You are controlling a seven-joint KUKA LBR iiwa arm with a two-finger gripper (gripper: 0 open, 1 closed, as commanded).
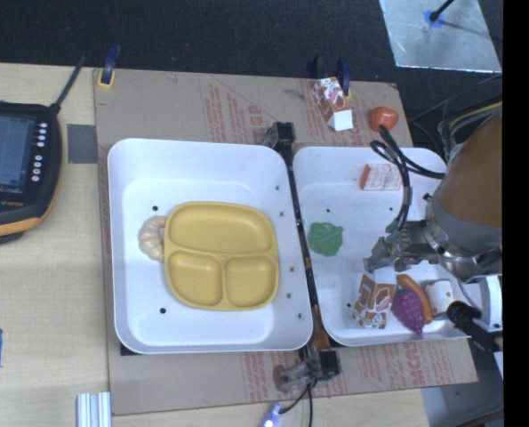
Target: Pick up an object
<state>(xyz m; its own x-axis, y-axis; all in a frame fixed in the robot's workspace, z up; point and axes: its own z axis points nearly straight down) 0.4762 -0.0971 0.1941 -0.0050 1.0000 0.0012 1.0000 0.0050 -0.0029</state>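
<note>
Over on the right side of the desk (33,327), the arm's hand (390,254) is hanging low inside the right bin (335,181), just above the little pile of stuff in the near corner. Honestly can't tell how wide it's open, it's a dark tangle of metal from this angle and I see nothing clamped in it, so I'd say nothing's been picked yet.

Candidates right by the hand: a small brown-and-white carton (370,302) sitting just below it, a purple grape bunch (410,310) touching the carton's right side, and an orange sausage-looking thing (414,290) tucked against the grapes. A green leafy piece (325,238) lies on its own further left in the same bin, close to the divider, and an orange-and-white packet (380,177) is up at the far end, well apart from the rest.

The left bin (131,238) has a yellow divided tray (220,254) with a beige round toy (150,237) peeking out at its left edge. Outside the bins, a little carton (333,100) and a red ball (384,116) sit on the cardboard, and a tablet (11,167) is off at the left.

So progress-wise: the approach looks done, the grab itself is still to come. My guess is it's aiming for the carton or the sausage thing, then it needs to close and lift clear.
</note>
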